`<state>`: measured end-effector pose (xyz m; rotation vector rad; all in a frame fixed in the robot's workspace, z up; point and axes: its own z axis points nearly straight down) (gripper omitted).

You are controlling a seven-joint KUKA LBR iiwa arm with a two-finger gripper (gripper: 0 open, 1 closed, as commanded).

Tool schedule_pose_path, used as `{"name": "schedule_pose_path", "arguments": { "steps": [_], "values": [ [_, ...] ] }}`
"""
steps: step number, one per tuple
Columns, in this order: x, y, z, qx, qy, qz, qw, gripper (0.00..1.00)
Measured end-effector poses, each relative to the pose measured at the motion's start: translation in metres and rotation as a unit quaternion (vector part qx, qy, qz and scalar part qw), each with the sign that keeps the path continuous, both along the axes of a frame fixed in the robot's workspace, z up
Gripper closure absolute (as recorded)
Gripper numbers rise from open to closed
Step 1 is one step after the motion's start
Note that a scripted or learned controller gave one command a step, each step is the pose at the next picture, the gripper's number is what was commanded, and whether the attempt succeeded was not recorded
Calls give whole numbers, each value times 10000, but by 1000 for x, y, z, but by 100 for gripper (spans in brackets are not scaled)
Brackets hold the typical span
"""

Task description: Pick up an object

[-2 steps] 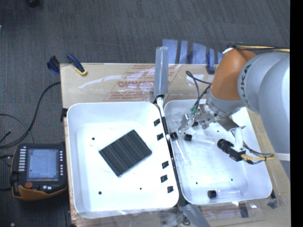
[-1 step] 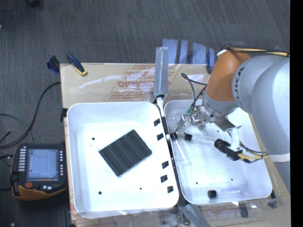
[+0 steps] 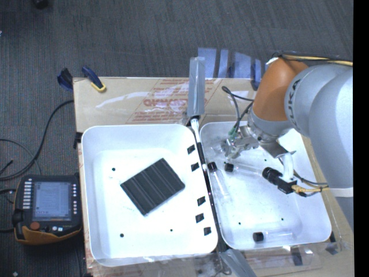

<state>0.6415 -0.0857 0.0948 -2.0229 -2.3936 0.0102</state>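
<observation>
Gripper (image 3: 232,149) low over the right bin (image 3: 311,235), near its far-left corner, finger opening not discernible and nothing visibly held. Left bin (image 3: 95,235): 1 dark ribbed rectangular pad (image 3: 153,186) lying flat at its centre, turned at an angle. Right bin: 2 clear tubes with black caps, 1 (image 3: 245,167) just below the gripper, 1 (image 3: 274,235) near the front edge.

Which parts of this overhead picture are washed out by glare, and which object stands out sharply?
In the camera view, the right bin floor is bright and washed out, so its clear objects are faint. The dark ribbed slab in the left bin is crisp with high contrast. The pincer looks small and slightly soft beneath the arm, and the carpet beyond is dim.
</observation>
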Motion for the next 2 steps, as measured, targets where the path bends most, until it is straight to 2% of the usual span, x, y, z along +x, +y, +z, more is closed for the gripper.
{"name": "schedule_pose_path", "arguments": {
  "steps": [1, 2],
  "values": [
    [-1, 0, -1, 2, 14, 1, 10000, 0],
    [0, -1, 10, 6, 5, -4, 10000, 100]
  ]
}}
